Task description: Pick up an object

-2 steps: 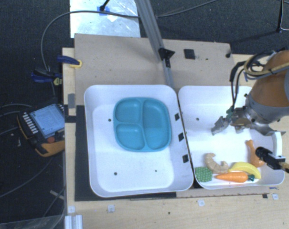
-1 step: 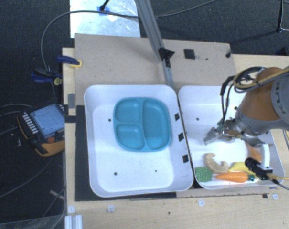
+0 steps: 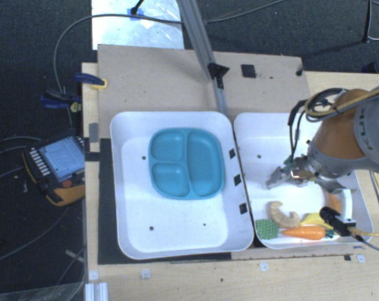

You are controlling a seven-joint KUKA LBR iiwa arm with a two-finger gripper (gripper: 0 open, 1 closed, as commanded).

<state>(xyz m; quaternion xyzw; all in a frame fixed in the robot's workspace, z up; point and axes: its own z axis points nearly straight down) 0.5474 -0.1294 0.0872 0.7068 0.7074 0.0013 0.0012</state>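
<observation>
The claw (image 3: 278,179) is seen low over bare floor in the right bin (image 3: 258,140); whether it is released or clenched cannot be told. The objects are clustered at the near edge: beige piece (image 3: 280,214), carrot (image 3: 304,233). A short shift toward them is advised before descending.

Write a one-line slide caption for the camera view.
Gripper hovers in the right bin above a carrot and other small toys; blue divided plate lies in the left bin.

Blue divided plate (image 3: 187,163) in left bin (image 3: 133,231), gripper (image 3: 278,178) above toy food in right bin (image 3: 255,137)
</observation>
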